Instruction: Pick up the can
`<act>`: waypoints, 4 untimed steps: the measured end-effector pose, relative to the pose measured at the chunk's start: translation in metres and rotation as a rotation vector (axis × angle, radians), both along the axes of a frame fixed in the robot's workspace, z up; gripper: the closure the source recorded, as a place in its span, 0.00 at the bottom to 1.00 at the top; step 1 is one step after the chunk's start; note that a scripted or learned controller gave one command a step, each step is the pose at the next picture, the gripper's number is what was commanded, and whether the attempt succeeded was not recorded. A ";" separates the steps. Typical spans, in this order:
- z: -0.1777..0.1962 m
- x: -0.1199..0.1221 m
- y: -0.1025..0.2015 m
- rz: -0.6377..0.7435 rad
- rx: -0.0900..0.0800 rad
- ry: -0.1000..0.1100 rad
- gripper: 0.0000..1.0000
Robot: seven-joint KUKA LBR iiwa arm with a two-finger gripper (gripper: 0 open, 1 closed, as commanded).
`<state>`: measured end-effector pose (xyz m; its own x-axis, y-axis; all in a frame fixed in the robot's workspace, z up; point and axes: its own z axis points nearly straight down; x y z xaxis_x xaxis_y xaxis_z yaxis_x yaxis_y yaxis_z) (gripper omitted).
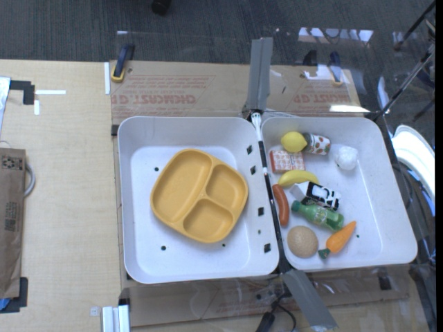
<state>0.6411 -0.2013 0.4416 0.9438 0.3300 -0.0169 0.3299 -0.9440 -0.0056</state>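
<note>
The small white can with a reddish label (319, 144) lies on its side near the far edge of the right white bin (387, 185), close against a yellow lemon (293, 142) and just above a red-and-white box (286, 161). I judge that a good grasp comes from above, across the round body and clear of the lemon. The can's label is too small to read. The brown cardboard (163, 88) behind the bins reads "CHEMCAST GP", upside down.

A pale, rounded length of what may be the arm (412, 147) shows at the view's right edge, with dark cables running below it. Its pose cannot be told.
</note>
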 end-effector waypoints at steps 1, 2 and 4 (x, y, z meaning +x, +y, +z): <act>0.000 0.000 0.000 -0.001 0.000 0.000 0.00; 0.005 0.002 0.001 0.006 0.000 0.009 1.00; 0.009 0.004 0.002 0.012 0.000 0.017 1.00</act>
